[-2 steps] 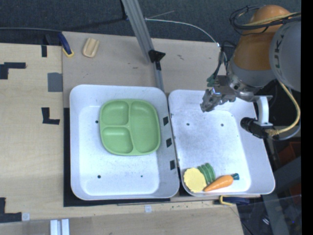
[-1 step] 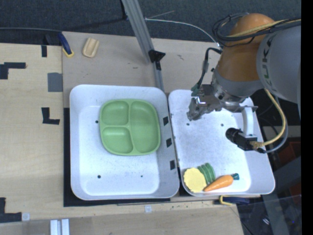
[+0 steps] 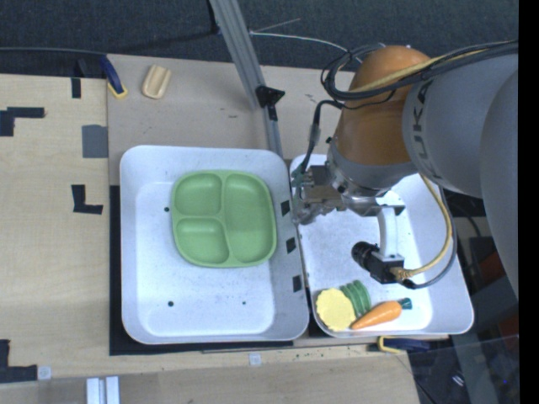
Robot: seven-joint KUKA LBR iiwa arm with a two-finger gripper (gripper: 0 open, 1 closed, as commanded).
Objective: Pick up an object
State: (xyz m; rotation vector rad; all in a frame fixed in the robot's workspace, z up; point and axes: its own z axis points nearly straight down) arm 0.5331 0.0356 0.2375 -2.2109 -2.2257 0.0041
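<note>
Arm over the right bin (image 3: 438,310); gripper (image 3: 313,196) sits at the bin's upper left near the divider, can't tell its state or whether it has anything. Pickable stuff, a carrot (image 3: 376,314), a yellow piece (image 3: 334,309) and a green piece (image 3: 357,293), is bunched at the near edge, well away from the gripper. Green plate (image 3: 224,218) in left bin (image 3: 135,225). Risk: a grab here likely closes on nothing, or clips the bin wall.
</note>
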